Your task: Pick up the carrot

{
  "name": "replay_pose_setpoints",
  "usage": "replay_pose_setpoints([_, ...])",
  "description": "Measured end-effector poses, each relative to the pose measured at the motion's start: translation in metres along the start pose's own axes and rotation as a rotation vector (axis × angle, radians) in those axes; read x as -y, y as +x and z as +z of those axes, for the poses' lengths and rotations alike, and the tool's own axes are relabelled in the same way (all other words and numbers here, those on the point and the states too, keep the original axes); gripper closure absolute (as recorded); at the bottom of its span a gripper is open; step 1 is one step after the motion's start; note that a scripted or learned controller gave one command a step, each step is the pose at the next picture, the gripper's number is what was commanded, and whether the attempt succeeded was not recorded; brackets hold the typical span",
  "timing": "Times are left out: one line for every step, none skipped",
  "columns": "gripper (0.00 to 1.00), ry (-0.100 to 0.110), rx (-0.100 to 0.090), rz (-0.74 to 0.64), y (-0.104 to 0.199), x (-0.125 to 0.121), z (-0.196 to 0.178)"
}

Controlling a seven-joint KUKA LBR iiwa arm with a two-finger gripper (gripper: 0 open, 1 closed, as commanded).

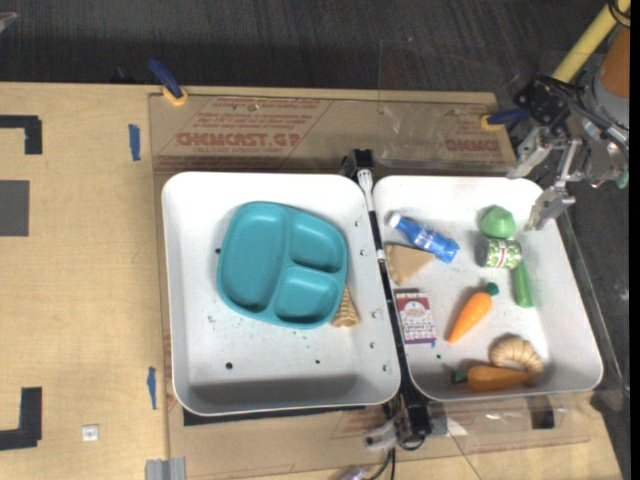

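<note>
Gripper point(548, 211) poised above the far right corner of the right bin point(590, 363), fingers seemingly empty; degree of opening not discernible at this angle. Carrot point(471, 314) lying near mid-bin, orange body tilted, green tip toward the upper right, well apart from the gripper.

Risks, as judged from this layout: descent onto the wrong item, given a green ball point(497, 221) and small can point(500, 254) between gripper and carrot; slipping off the tapered, slanted body if closed across the thin end; confusion with a second orange item point(494, 376) just beside a croissant point(517, 353) at the near edge.

Green pod point(522, 285) just beside the carrot's tip, likely to be nudged. Farther left: blue bottle point(424, 237), tan wedge point(405, 263), red-and-white card point(414, 316) near the divider. Left bin point(200, 368) bearing a teal divided plate point(240, 298) and a cone point(345, 311).
</note>
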State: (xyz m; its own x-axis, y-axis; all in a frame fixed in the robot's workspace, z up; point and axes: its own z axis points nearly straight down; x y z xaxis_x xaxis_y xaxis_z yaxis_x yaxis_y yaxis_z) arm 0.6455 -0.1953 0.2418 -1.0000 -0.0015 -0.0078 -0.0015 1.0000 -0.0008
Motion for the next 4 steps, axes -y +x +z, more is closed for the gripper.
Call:
replay_pose_setpoints([0.0,0.002,0.009,-0.034,0.05,-0.068,0.136])
replay_pose_setpoints([0.0,0.002,0.004,-0.154,0.124,-0.019,0.151])
replay_pose_setpoints([0.0,0.004,0.015,-0.126,0.154,-0.013,0.15])
replay_pose_setpoints([1.0,0.007,0.023,-0.128,0.15,-0.014,0.138])
